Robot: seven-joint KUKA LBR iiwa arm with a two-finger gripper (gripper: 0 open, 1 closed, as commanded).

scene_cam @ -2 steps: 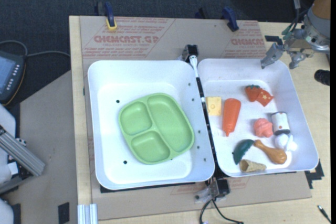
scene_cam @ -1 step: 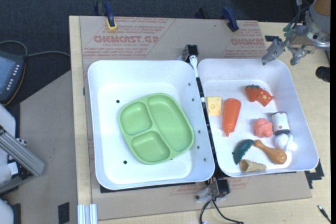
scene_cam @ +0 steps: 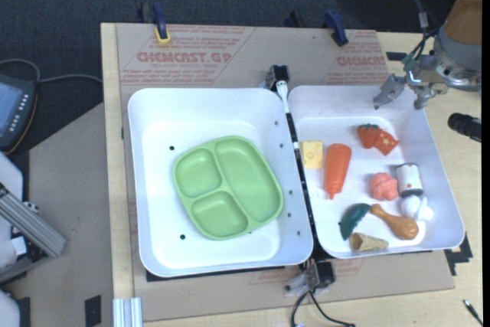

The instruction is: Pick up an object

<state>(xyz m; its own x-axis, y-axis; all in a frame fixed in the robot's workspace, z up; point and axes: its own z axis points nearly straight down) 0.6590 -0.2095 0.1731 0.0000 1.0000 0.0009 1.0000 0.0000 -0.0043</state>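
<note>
Your fingers (scene_cam: 404, 91) hang spread and empty over the right bin's (scene_cam: 329, 107) far corner; the strawberry (scene_cam: 377, 137) lies nearest, just toward you.

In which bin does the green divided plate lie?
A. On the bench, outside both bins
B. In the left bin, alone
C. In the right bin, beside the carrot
B: the green divided plate lies by itself in the left bin, while the carrot is in the right bin.
</note>
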